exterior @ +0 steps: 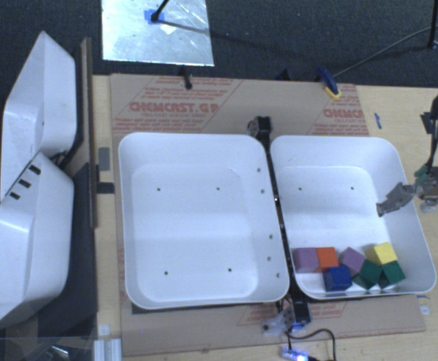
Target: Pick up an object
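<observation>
Two white bins on a cardboard-covered bench, gripper at the right rim.

Camera view: the gripper (394,198) reaches in over the right bin (331,153) at its right wall; whether it is clenched or released cannot be told. The blocks — purple block (305,259), orange block (327,257), blue block (337,277), yellow block (384,253), green block (370,274) — cluster in that bin's near corner, apart from the gripper. The left bin (196,145) sits just beside. Cardboard sheet (219,107) covers the bench; dark carpet (294,21) lies beyond, bearing a shiny metal plate (157,21).
</observation>
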Controlling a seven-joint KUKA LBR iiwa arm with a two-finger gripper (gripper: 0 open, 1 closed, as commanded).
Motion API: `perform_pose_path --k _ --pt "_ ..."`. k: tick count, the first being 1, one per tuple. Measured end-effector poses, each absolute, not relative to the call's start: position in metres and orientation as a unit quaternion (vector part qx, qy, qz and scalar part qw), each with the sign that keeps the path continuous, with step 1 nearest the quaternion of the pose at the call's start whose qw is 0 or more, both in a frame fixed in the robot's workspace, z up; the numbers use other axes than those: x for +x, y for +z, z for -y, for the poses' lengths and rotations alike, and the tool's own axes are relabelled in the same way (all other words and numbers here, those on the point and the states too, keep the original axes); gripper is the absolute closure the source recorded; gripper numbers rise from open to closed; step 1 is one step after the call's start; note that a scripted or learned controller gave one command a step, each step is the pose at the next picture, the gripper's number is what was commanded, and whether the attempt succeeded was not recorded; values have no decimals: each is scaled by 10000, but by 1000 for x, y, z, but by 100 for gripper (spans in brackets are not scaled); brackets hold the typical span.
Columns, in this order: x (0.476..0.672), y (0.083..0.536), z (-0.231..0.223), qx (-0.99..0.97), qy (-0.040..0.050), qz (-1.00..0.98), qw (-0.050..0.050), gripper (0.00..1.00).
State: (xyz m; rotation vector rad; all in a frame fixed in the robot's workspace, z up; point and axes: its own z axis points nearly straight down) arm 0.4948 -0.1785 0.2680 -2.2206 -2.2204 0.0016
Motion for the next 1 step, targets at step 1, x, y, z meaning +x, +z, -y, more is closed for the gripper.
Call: perform_pose_path --k 1 --pt "495 269 178 -7070 -2 7072 -5 0"
